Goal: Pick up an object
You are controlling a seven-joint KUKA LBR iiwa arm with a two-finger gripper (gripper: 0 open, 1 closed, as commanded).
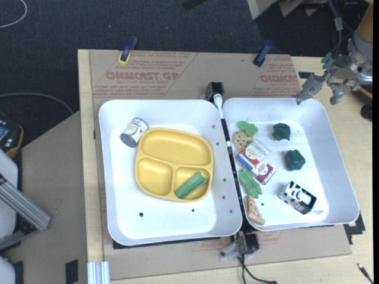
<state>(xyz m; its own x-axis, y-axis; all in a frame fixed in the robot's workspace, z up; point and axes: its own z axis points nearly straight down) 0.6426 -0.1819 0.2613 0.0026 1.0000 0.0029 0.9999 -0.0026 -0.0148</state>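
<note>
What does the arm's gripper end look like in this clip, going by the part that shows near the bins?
The gripper is bare grey metal: two slim, pale fingers splay from a blocky silver body at the right bin's far corner. Behind it sits a rounded, light grey wrist housing. Dark cables run above it. No markings are legible.

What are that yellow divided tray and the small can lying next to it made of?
The yellow tray looks like molded plastic: one even colour, rounded compartment walls and a soft, dull sheen. The can, lying on its side in the left bin, seems to be metal with a printed paper or plastic label; its grey end looks metallic, though it could be a toy.
</note>
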